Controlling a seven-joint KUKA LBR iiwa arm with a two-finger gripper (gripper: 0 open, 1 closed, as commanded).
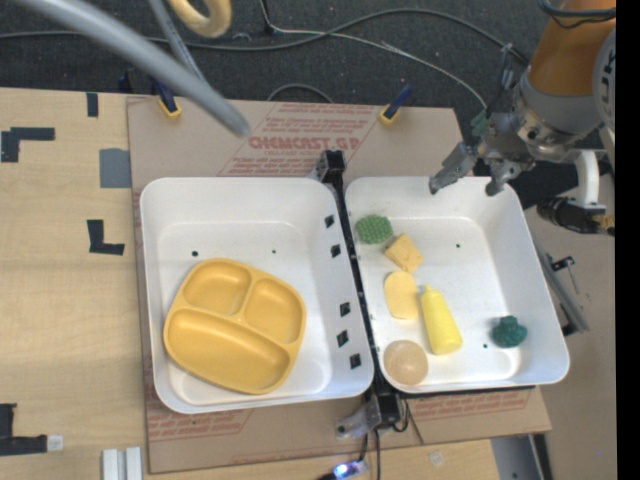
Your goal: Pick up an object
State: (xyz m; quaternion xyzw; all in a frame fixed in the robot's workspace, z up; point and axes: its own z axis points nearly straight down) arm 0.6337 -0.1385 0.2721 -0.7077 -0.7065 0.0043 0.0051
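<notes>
Camera view: nearest, a tan round piece [406,361], yellow bottle [440,320] and dark green piece [508,332] are lying in the right bin [535,258]; a yellow divided plate [235,324] is sitting in the left bin [160,228]. Farther back, the claw [466,180] is hovering over the right bin's far rim, fingers spread apart, gripping nothing.

A brown cardboard sheet [300,138] with red lettering lay on a pale wooden bench [60,268]. Beyond the sheet's far edge was dark speckled floor [400,18], crossed by thin cables [420,63]. Two blue-and-yellow clamps [395,103] gripped that far edge.
</notes>
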